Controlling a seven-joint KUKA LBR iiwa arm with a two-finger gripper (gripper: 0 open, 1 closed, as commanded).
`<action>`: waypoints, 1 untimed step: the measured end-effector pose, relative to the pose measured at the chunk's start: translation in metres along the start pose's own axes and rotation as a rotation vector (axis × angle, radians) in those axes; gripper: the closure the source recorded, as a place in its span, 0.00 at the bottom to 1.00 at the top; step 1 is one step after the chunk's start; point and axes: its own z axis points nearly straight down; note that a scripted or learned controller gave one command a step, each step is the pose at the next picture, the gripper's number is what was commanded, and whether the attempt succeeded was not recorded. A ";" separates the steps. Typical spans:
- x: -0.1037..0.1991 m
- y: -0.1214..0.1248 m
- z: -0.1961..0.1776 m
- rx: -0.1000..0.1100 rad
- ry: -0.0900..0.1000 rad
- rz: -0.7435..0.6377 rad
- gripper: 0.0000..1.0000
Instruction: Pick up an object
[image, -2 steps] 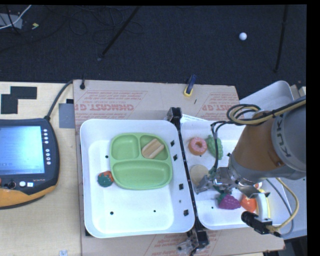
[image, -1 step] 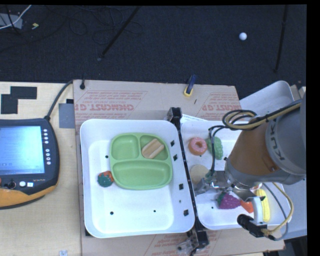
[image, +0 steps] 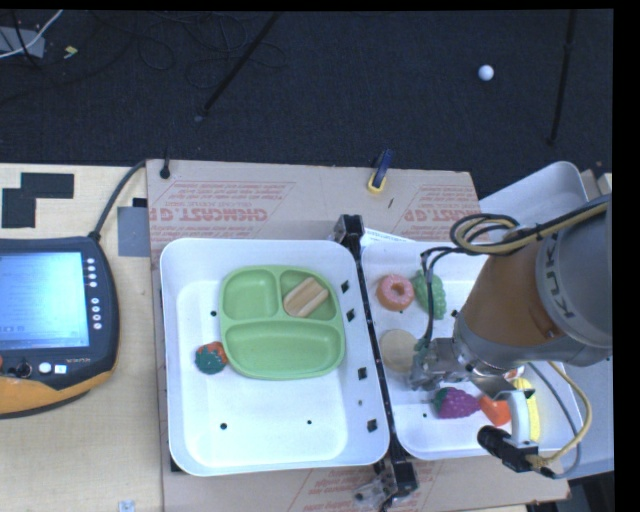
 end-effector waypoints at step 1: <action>-0.008 -0.006 -0.047 -0.004 -0.001 -0.004 1.00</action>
